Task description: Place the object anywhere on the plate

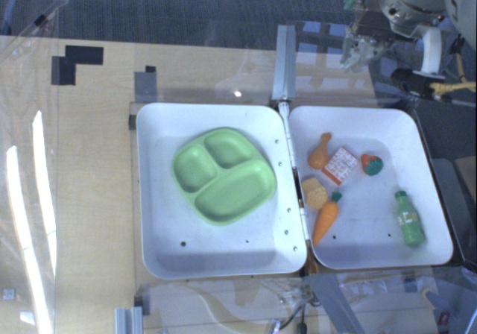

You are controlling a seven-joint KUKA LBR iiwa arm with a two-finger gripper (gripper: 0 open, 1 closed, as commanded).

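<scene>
Gripper (360,53) beyond right bin (428,176) far edge, plate (223,174) mid left bin (160,206)

The claw (356,53) hangs above the worktop (89,176) beyond the far rim of the right bin (425,146), clear of everything in it. Nearer the camera from the claw, that bin is crowded on its left half: a drumstick (320,150), a small red-and-white box (341,164), a biscuit (315,192) and a carrot (325,221) lie close together. A strawberry (372,165) and a green bottle (408,218) sit further right, with open floor between. Off to the claw's left, the green plate (223,174) fills the middle of the left bin (156,250), its three compartments bare.
</scene>
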